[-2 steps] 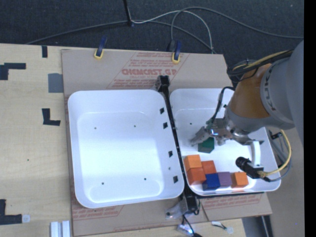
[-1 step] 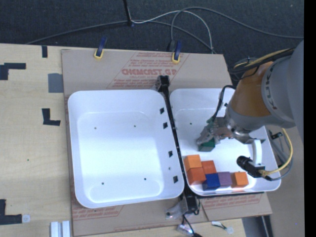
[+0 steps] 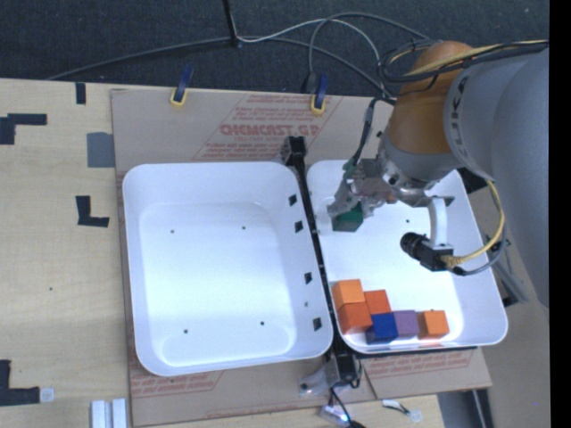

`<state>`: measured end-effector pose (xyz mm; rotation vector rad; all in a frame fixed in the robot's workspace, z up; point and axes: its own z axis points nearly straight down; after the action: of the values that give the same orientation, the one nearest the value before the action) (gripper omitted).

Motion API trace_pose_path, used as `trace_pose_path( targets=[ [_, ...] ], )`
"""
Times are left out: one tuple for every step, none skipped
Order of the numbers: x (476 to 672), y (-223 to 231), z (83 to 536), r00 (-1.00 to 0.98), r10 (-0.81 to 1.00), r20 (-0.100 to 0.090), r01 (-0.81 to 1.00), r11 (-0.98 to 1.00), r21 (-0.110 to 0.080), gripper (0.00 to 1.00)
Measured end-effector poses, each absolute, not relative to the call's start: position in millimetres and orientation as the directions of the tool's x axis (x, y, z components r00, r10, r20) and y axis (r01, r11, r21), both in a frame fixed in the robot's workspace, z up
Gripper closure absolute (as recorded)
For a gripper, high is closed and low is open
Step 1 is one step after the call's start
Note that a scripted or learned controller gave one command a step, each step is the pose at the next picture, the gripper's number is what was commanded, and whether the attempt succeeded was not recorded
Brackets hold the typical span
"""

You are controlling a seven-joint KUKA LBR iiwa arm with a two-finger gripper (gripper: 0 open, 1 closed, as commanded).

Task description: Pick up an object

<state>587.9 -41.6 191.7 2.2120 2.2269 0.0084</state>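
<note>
My gripper [image 3: 351, 209] hangs over the upper left part of the right bin [image 3: 473, 315], close to the divider between the bins. A small dark green block [image 3: 348, 219] sits between its fingers, and the gripper is shut on it. Along the right bin's near wall lie several other blocks: two orange ones [image 3: 351, 303], a red one [image 3: 377, 300], a blue one [image 3: 384, 328], a purple one [image 3: 406, 323] and another orange one [image 3: 434, 323].
The left bin [image 3: 214, 266] stands beside the right one, with black clips [image 3: 308, 239] along their shared rim. The grey arm with its orange band [image 3: 428, 105] covers the right bin's upper right. A black cable connector [image 3: 424, 250] hangs off the wrist.
</note>
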Motion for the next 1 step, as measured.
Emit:
trace_pose_path(
  targets=[
    [615.8,-22.6,267.3,0.024,1.0,0.001,1.0,-0.024,0.006,1.0]
  ],
)
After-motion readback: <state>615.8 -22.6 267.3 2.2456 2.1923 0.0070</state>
